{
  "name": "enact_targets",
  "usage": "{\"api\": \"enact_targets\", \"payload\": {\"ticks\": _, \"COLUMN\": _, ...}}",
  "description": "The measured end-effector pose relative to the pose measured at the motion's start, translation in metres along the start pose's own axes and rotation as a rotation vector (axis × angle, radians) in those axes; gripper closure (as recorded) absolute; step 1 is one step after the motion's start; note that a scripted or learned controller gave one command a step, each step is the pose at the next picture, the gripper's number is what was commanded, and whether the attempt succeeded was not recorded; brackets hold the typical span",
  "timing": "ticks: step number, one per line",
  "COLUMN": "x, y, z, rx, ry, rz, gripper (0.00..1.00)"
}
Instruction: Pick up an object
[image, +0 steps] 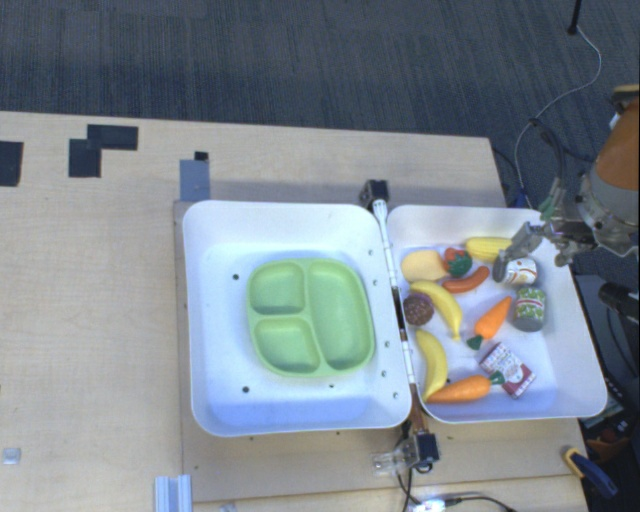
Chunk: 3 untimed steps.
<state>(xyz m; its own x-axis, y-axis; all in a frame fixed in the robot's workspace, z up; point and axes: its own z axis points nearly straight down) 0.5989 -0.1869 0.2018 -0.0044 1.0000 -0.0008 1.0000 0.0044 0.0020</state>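
So the gripper (522, 262) is over the back right part of the right bin (570, 400), and its fingers (508, 262) look spread apart with a little white can (521, 271) sitting right between the tips, but I honestly can't tell if they're pinching it or just straddling it, so I wouldn't call it held. Everything else counts out from there. Just behind and left of the fingers there's one lemon-shaped yellow piece (487, 247), plus one red-and-green thing (458, 263) that's too small to name and one orange-red sausage shape (467, 281) right below it. Further left is one yellow blob (422, 265), maybe a potato. Just in front of the fingers sits one greenish jar (529, 309), and beside it one carrot (492, 319); a second carrot (461, 389) lies near the front edge, so two carrots total. Two bananas as well: one (444, 305) left of the fingers, the other (432, 362) in front of it. One dark round thing (418, 310) touches the first banana, and one red-and-white packet (508, 369) lies next to the front carrot. Well off to the left of the fingers, the left bin (210, 330) has one green tray (310, 317) with three compartments.
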Motion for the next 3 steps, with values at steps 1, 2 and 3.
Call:
{"api": "enact_targets", "payload": {"ticks": 1, "x": -0.003, "y": 0.030, "z": 0.096, "rx": -0.009, "ry": -0.003, "rz": 0.001, "gripper": 0.00}}
{"api": "enact_targets", "payload": {"ticks": 2, "x": 0.041, "y": -0.041, "z": 0.115, "rx": -0.003, "ry": 0.000, "rz": 0.002, "gripper": 0.00}}
{"api": "enact_targets", "payload": {"ticks": 3, "x": 0.041, "y": -0.038, "z": 0.103, "rx": -0.011, "ry": -0.002, "rz": 0.000, "gripper": 1.00}}
